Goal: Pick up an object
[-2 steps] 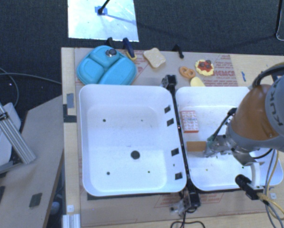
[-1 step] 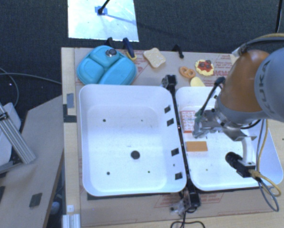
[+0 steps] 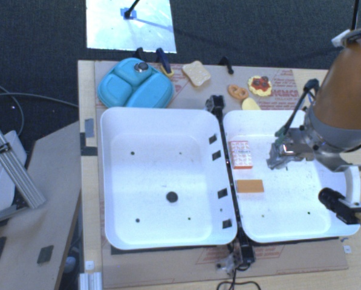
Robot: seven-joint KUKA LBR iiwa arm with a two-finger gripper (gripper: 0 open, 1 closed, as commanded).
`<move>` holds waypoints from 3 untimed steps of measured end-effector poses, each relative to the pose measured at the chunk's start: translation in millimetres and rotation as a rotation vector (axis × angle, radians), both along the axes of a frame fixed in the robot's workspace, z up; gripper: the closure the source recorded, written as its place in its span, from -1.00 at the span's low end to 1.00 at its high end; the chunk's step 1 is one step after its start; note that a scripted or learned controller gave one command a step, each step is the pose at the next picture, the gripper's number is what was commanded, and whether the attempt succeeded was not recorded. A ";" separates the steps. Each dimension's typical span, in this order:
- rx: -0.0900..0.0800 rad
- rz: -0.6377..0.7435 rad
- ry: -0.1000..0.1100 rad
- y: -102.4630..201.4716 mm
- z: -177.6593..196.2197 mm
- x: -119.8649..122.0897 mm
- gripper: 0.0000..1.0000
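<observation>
Two candidates for picking are seen in the right bin (image 3: 325, 225): a small white card with red print (image 3: 240, 154) and a flat orange block (image 3: 250, 186). Taking the black divider (image 3: 226, 168) between the bins as the landmark, the card lies flat just to the right of it, about midway along its length. The orange block lies just below the card, a little further from the divider, apart from the card and nearer the front wall of the bin.

The gripper (image 3: 282, 156) is placed further right of the divider, level with the card and above the orange block, low over the bin floor. It is apart from both things, and nothing is seen between its fingers; how far it is opened cannot be told from this view. The grey arm with its orange band (image 3: 349, 83) is seen entering from the right.

To the left of the divider, the left bin (image 3: 117, 132) holds a small dark round thing (image 3: 172, 196) on its floor, well apart from the divider.

Behind the far end of the divider, several things rest on the bench: a blue lidded dish (image 3: 135, 84) to the left, a slice of toast (image 3: 196, 74) nearly in line with it, and a pretzel (image 3: 237, 92), a small red-topped tart (image 3: 260, 85) and a pale yellow piece (image 3: 250, 104) to the right.
</observation>
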State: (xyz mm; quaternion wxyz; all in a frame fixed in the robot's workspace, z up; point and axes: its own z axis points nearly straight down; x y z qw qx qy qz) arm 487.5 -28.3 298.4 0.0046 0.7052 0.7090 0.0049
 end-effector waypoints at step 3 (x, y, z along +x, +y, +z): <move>-0.003 -0.002 0.003 2.4 -31.4 35.4 1.00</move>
